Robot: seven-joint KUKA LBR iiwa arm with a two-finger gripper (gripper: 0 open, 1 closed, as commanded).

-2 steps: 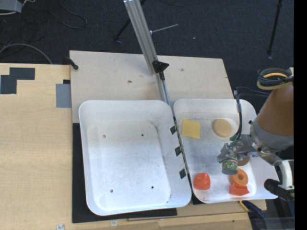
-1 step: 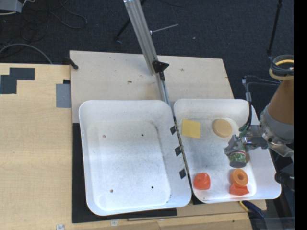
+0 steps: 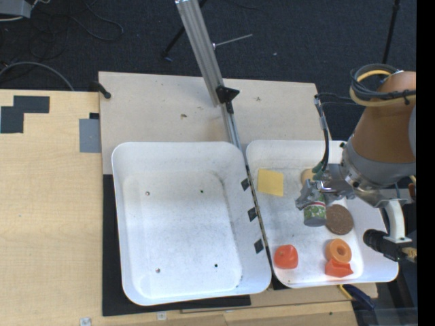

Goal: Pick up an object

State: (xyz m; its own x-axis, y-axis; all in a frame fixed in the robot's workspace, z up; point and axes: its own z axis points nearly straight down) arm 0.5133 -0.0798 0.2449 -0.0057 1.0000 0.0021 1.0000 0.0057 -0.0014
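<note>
Nearest the camera, in the right bin [image 3: 380, 272], lie an orange ring piece [image 3: 338, 257] and a red cup [image 3: 286, 257]. Just beyond them sits a brown disc [image 3: 339, 219], and beside it the end effector [image 3: 314, 199] hangs low over a small green can [image 3: 315, 214]. Whether it is apart or clamped, I cannot tell. A yellow block [image 3: 270, 182] lies farther back. Nothing looks lifted yet, so the pick appears still to be made.

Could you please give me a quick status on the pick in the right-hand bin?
Tool low in right bin, over green can. Grip state unclear, no hold confirmed. Brown disc close beside the can; yellow block apart.
</note>
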